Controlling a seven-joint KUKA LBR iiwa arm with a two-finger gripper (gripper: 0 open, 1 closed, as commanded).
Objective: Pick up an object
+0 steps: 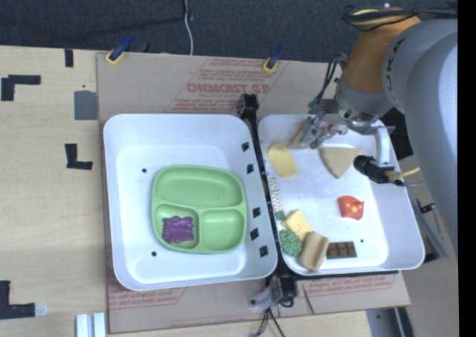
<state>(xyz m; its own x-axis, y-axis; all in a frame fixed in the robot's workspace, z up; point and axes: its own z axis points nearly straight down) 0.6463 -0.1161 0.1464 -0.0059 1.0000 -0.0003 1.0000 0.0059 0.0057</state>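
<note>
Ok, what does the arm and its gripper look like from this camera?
The arm has a bulky light grey casing with an orange band above the wrist. Thin dark cables run beside the wrist. The gripper is small, metallic grey and dark.

both white bins [123, 142] look like smooth, slightly glossy plastic, and the green divided plate [199, 207] has the same moulded plastic look with a softer sheen. they sit on matt brown cardboard [216, 86] printed in red, over pale matt wood-look bench [44, 201]. the arm [416, 53] shows smooth grey casing and a glossy orange band.
</note>
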